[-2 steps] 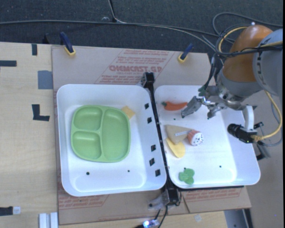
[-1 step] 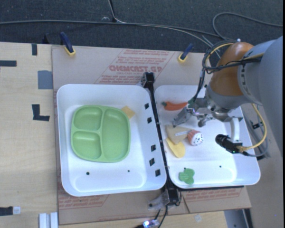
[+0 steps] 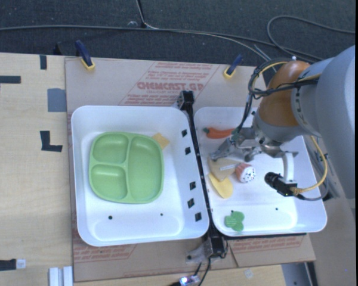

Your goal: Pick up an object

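The arm (image 3: 298,106) reached in from the right and hung over the right bin (image 3: 304,219), its grey body and orange band covering much of that bin's far and right side. The hand (image 3: 230,152) sat low near the bin's left wall, just above a pale yellow piece (image 3: 222,186). Whether its fingers were apart or together could not be told; they blurred into the objects beneath. An orange carrot-like item (image 3: 218,133) lay just beyond the hand, partly hidden by it. A small white and red speckled object (image 3: 246,173) rested beside the wrist, and a green toy (image 3: 234,220) lay near the front rim. In the left bin (image 3: 107,225) sat a green divided plate (image 3: 126,167), with a small yellow piece (image 3: 161,140) at its far corner.
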Robot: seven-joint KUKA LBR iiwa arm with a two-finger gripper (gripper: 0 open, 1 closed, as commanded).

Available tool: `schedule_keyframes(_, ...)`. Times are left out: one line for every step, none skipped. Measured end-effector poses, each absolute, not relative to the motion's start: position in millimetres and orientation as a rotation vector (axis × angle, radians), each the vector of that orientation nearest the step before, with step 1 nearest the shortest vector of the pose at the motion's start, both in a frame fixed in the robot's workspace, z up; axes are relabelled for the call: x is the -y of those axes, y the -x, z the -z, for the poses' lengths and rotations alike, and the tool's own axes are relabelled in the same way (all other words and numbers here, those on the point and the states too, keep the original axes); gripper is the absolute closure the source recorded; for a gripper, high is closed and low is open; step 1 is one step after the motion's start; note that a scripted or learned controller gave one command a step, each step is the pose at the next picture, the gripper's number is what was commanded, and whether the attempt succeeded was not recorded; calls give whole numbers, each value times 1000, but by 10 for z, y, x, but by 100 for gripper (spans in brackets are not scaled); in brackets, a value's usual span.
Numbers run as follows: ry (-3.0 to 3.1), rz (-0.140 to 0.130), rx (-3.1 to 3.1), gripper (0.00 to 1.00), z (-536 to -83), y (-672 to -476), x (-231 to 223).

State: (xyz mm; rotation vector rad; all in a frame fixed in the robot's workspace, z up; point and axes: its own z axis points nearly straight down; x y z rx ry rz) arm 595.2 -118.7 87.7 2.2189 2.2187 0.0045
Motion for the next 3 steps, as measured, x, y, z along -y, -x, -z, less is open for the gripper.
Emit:
schedule_keyframes(-2213, -16, -2217, 100, -1006, -5979, 1165)
schedule_keyframes(-2219, -2, -2221, 100, -1437, -5998, 1205)
schedule_keyframes(-2216, -4, -2221, 100, -1981, -6112, 1189)
